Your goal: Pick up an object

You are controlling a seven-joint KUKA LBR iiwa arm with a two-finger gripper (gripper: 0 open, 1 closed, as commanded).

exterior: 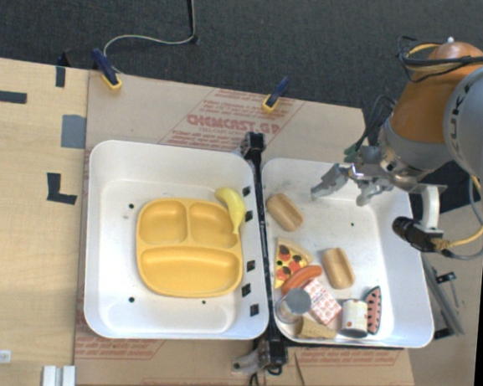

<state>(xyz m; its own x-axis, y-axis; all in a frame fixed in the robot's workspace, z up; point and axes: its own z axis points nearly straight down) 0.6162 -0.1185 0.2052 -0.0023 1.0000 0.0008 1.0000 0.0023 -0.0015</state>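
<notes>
The gripper (345, 186), fingers (324, 185) spread and holding nothing, hangs over the right bin (403, 269) above a bread roll (284, 211); a yellow tray (190, 248) and banana (233, 206) lie in the left bin (109, 218).

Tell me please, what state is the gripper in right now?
Gripper: open, jaws spread, holding nothing, above the right bin.

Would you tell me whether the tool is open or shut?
Open: the tool shows its two fingers spread apart over the right bin, nothing between them.
</notes>
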